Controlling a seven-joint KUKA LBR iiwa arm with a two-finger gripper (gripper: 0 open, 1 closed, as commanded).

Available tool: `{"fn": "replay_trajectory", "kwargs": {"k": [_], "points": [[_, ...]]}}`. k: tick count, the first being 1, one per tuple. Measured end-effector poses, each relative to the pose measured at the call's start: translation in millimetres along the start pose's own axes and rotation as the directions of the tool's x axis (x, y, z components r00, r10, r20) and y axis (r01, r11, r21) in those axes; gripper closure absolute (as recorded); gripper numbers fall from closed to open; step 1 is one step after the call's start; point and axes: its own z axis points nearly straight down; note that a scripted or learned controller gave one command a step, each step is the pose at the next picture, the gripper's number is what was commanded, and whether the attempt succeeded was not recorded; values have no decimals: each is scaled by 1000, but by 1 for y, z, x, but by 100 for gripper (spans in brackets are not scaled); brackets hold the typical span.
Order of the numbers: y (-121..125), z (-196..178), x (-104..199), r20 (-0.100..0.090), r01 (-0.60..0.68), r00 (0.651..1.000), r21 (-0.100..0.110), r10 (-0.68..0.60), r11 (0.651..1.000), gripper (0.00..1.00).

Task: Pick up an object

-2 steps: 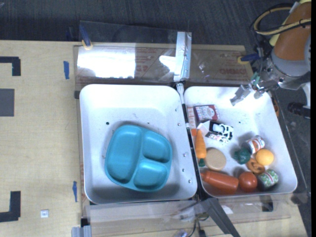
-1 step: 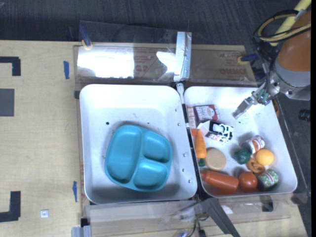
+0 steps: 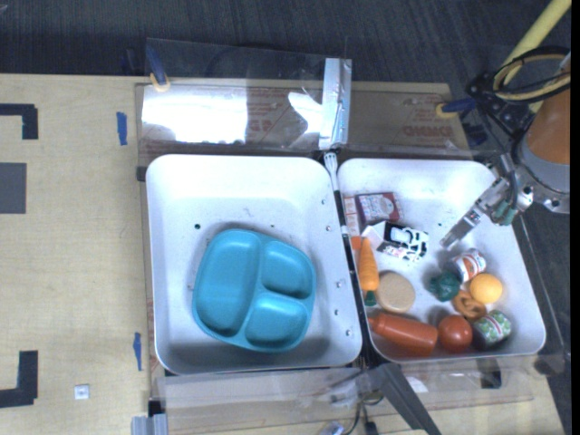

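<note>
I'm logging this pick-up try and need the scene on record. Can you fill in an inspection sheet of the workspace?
Surface: two white bins side by side, left bin and right bin, on a tan bench.
Job's things: in the right bin, carrot, sausage, tomato, orange ball, snack packet.
Clutter: blue divided tray in the left bin.
Gripper: gripper hangs over the right bin's upper right, nothing between its fingers.
Cables: yellow and black cables at upper right.
Surroundings: dark floor.
</note>
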Motion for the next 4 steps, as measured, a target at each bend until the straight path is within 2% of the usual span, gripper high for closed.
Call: {"fn": "replay_trajectory", "kwargs": {"k": [1, 2, 3, 4], "points": [[-46, 106, 0, 6, 104, 995, -3, -104, 995, 0], [-43, 93, -1, 15, 104, 995, -11, -104, 995, 100], [-17, 106, -43, 1, -70, 998, -9, 70, 998, 100], [15, 2, -59, 7, -266, 964, -8, 266, 964, 100]]}}
